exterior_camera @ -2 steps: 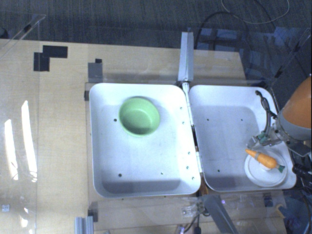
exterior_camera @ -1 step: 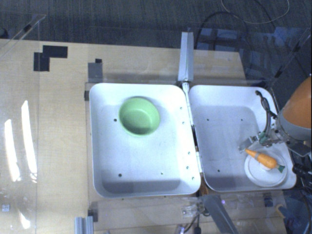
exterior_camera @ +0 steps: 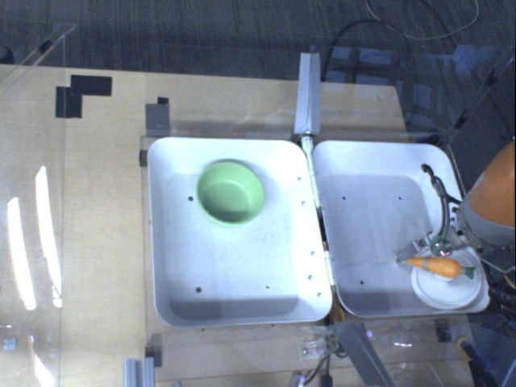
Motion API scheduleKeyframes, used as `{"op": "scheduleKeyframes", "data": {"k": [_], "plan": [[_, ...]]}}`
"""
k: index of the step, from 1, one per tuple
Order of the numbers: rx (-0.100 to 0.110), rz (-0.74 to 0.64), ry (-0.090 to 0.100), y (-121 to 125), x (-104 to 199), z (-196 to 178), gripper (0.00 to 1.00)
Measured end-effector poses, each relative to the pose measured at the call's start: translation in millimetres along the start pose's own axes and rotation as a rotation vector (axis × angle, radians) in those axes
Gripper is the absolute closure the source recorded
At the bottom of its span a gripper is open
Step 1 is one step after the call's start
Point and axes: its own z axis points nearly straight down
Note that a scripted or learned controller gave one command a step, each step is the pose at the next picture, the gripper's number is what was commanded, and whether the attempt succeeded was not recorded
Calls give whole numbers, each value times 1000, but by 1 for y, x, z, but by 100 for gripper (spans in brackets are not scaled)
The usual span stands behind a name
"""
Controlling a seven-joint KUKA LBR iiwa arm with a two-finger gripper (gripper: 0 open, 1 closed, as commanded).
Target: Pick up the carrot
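1. Start with the two white bins. The right bin is the one your arm has reached into, and the claw sits low in its near right corner. The left bin lies well away to the claw's left, across the divider. If the arm swings wide on the lift, the wall of the right bin just beside the wrist is the first thing it could clip.

2. The green bowl stands upright in the left bin, far to the claw's left and further back. You can ignore it for this pick; it is not in the way.

3. The white plate lies directly below and in front of the claw, close against the bin's near right corner. A hard downward push could tip or slide it, and the carrot would shift with it.

4. The carrot lies on its side across the plate's far edge, just under the claw, its pointed end towards the claw's left and its green top to the right. It looks to be touching the fingertips or nearly so.

5. I cannot tell whether the claw is released or clenched; the tips blur into the carrot. Judging from this, the likely failures are a pinch on the tapered end that lets the carrot squirt out, or a close that misses and knocks it off the plate.
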Motion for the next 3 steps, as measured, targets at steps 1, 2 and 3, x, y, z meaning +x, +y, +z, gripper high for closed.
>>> {"op": "scheduleKeyframes", "data": {"k": [1, 2, 3], "plan": [[-11, -6, -2, 6, 1, -13, 100], [12, 90, 6, 73, 65, -91, 100], [12, 90, 6, 73, 65, -91, 0]]}}
